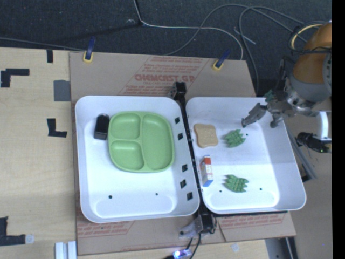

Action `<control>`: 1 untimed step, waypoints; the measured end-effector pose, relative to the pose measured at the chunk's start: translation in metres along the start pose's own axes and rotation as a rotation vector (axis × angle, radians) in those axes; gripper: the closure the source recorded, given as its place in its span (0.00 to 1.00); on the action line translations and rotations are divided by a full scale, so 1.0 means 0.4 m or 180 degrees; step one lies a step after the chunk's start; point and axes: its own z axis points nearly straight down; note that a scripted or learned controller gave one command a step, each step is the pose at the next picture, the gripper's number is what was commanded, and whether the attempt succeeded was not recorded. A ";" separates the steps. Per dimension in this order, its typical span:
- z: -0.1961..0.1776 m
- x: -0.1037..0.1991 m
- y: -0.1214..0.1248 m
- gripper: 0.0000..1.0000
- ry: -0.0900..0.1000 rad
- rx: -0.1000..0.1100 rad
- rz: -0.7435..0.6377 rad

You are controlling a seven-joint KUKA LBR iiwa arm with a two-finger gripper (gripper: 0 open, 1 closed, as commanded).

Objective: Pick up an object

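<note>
- Claw (260, 115) hovers over the upper right of the right-hand shallow white bin (280, 161), its two dark fingers spread apart with nothing between them
- Nearest target is the small green leafy toy (234, 138), lying flat on the bin floor just down and left of the claw tips; a second green leafy toy (235, 183) lies further toward the front rim
- Tan slice of toy bread (205, 135) sits beside the nearer leaf, and a small red-and-white carton (206, 170) lies by the divider; both are best left undisturbed
- Good practice here, as I judge it: centre the open fingers over the nearer leaf, descend straight, and close only once both tips straddle it, since a flat piece slips easily
- Left bin holds a green divided plastic plate (142, 141) and a black block (101, 127), well apart from this work
</note>
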 end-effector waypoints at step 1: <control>-0.023 0.001 0.008 0.00 -0.0009 -0.0044 -0.0012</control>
